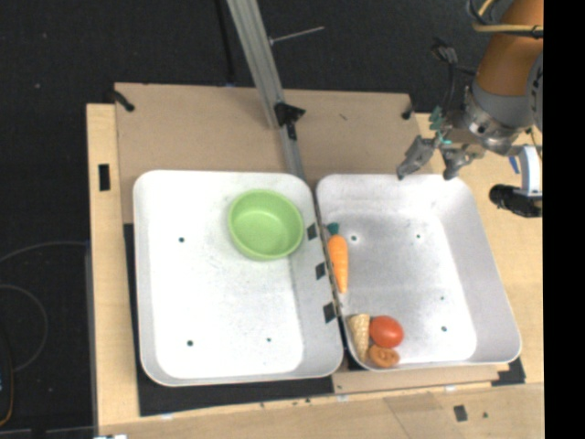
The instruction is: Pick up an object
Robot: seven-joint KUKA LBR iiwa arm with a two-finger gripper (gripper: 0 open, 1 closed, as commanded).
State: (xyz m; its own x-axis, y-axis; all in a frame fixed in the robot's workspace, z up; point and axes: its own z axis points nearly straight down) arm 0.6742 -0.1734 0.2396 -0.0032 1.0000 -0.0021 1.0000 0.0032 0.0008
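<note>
My gripper (430, 165) hangs over the far right corner of the right bin (457, 245), its two fingers spread apart and nothing between them. An orange carrot (338, 261) lies along the right bin's left wall. In that bin's near left corner sit a red tomato (387, 331), a pale bread-like piece (360, 330) and a small brown item (382, 357). A green bowl (265, 225) stands upright in the left bin (183, 318), toward its far right.
A grey metal post (260, 62) slants up from between the bins at the back. The bins rest on a brown board (201, 126) atop the wooden bench.
</note>
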